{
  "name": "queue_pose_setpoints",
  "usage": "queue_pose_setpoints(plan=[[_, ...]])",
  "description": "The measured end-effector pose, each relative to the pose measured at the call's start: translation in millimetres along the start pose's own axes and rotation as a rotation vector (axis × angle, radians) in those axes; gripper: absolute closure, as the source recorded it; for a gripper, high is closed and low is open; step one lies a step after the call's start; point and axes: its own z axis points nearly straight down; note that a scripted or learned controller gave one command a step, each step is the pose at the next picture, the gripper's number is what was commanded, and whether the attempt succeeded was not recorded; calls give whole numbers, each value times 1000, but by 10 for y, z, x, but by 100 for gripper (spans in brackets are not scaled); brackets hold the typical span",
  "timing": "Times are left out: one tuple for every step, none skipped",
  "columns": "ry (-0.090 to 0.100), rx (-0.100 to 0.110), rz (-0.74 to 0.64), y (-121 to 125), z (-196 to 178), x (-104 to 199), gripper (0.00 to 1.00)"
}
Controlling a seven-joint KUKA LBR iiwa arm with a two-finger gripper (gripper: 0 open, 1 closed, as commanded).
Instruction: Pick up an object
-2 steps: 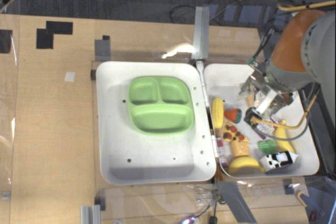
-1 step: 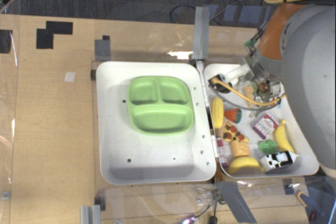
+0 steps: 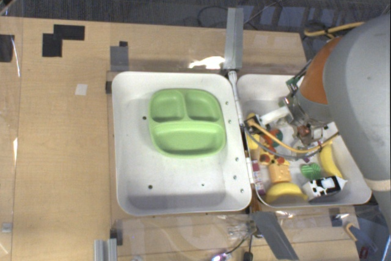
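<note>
The right bin (image 3: 250, 85) holds a heap of small toys. Among them are a yellow banana (image 3: 330, 160), a black-and-white toy (image 3: 324, 186), a yellow lump (image 3: 285, 192), a small green piece (image 3: 311, 170) and a white tube (image 3: 273, 114). The grey arm with its orange band (image 3: 314, 79) reaches in from the right. Its gripper (image 3: 303, 130) hangs low over the middle of the pile, among yellow cables (image 3: 275, 142). The objects directly beneath it are hidden.
In the left bin (image 3: 131, 180) lies a green divided plate (image 3: 186, 121). A metal post (image 3: 234, 36) rises at the back between the two bins. The big grey arm body (image 3: 366, 101) covers the right bin's right side.
</note>
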Motion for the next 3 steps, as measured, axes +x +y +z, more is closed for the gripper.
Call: queue_pose_setpoints(plan=[[-3, 0, 36, 199, -35, 779, 0], [-2, 1, 56, -237, -940, 58, 0], [-3, 2, 58, -911, -933, 415, 0]])
